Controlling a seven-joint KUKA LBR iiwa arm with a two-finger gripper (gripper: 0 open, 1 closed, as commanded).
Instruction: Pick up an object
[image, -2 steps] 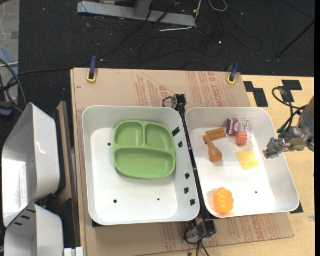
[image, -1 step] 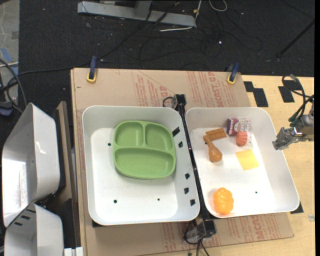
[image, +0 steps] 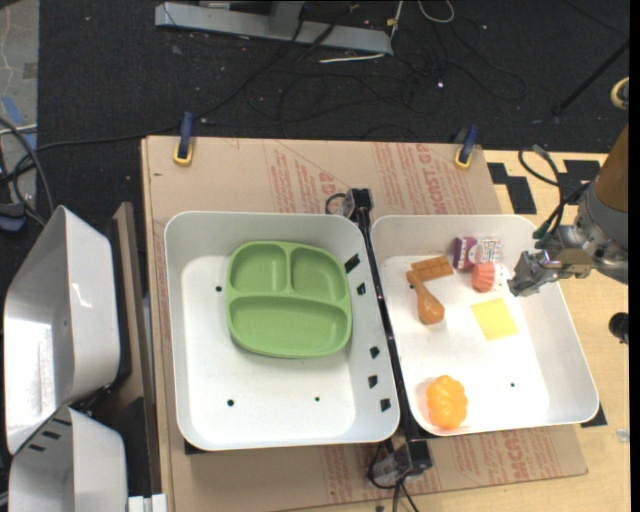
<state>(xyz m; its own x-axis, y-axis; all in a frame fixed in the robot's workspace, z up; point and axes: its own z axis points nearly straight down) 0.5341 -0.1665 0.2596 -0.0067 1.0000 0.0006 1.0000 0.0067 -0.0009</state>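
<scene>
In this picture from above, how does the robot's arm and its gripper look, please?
The arm enters from the right edge as a thick rounded body, grey with an orange-brown band above the wrist. It narrows to a grey metal wrist block. The gripper at its end is small, angular and dark grey, with lighter metallic parts. A thin dark cable runs beside the wrist. I can read no markings.

One fixed camera is looking down at a slant from above the desk (image: 250, 170), taking in both white bins (image: 190, 330) from moderately far.
</scene>
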